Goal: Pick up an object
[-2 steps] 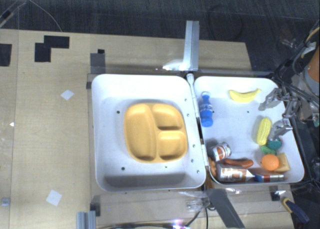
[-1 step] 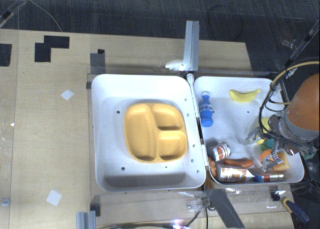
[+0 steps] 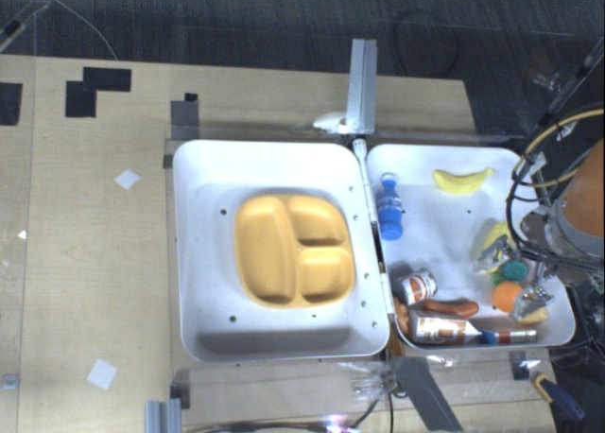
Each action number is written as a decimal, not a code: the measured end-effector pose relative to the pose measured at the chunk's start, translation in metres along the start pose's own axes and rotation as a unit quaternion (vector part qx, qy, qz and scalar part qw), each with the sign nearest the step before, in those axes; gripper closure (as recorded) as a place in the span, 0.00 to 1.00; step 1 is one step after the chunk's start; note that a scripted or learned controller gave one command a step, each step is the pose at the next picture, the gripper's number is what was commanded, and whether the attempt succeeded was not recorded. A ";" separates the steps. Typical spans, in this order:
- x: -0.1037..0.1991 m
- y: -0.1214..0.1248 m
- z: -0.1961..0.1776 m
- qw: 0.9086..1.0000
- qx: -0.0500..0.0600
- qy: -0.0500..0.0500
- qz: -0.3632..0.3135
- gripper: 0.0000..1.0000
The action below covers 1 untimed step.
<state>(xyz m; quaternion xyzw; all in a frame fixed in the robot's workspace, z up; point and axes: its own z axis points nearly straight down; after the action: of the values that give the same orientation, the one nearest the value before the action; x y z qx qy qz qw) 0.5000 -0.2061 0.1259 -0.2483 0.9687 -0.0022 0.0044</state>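
Progress is early, as far as you can judge: nothing is lifted yet. You see the grey arm with its orange band [image 3: 579, 197] at the right edge of the right-hand shallow white bin [image 3: 444, 159], its gripper [image 3: 526, 282] low among the clutter in that bin's near right corner. Whether the jaws are spread or pressed together you cannot tell; cables and the wrist hide them.

The likeliest target is the small orange ball [image 3: 508, 296], just beside the gripper. Close by lie a yellow-green crumpled item [image 3: 493, 240], a reddish-brown sausage-shaped toy [image 3: 452, 307], a red-and-white can on its side [image 3: 417, 285] and a flat brown-and-white packet [image 3: 444, 330]. Farther back rest a yellow banana [image 3: 462, 180] and a blue plastic bottle [image 3: 388, 206]. The left-hand white bin [image 3: 198, 233] holds a yellow three-compartment tray [image 3: 291, 249].

Left to do, in your reckoning: close on one object and raise it clear.
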 end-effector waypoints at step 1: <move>-0.071 -0.036 0.031 0.994 -0.001 -0.001 0.108 0.00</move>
<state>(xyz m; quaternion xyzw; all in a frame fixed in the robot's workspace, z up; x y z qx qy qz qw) 0.5804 -0.2034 0.0956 -0.1422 0.9898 -0.0006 0.0049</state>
